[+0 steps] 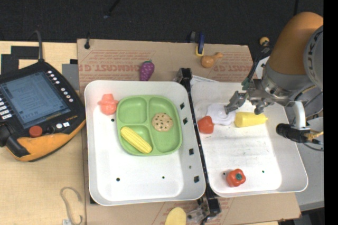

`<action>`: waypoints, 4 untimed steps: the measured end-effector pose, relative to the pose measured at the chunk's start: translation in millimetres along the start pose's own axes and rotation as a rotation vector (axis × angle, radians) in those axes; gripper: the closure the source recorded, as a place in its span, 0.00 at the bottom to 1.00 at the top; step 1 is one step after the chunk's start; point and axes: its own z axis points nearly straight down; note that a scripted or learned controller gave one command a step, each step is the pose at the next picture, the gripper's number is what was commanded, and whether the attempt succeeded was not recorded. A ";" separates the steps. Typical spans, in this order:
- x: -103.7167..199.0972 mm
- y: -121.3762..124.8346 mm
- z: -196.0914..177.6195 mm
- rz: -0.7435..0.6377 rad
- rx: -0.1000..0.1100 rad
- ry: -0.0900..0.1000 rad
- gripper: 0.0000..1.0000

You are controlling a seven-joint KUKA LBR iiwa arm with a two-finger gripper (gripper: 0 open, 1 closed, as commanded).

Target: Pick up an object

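Observation:
My gripper point(246, 106) hangs over the back of the right bin point(293, 179), open, with its two dark fingers spread apart. A yellow block point(250, 120) lies just in front of the fingertips and nothing is held between them. A white crumpled piece point(219, 113) lies by the left finger. An orange-red piece point(205, 124) rests near the bin's left wall. A red pepper with a green top point(235, 178) sits near the front wall.
The left bin point(137, 187) holds a green divided plate point(177, 142) with a corn cob point(136, 140) and a cookie point(162, 122), plus a pink toy point(107, 104). Purple grapes point(147, 69) and an orange pear point(210, 59) lie behind the bins. A teach pendant point(37, 108) sits at left.

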 end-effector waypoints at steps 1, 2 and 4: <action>-0.4 3.1 -7.9 -0.002 -0.014 -0.002 0.00; 1.2 4.3 35.2 -0.003 -0.009 -0.002 0.00; -3.9 10.0 54.5 0.005 -0.034 -0.011 1.00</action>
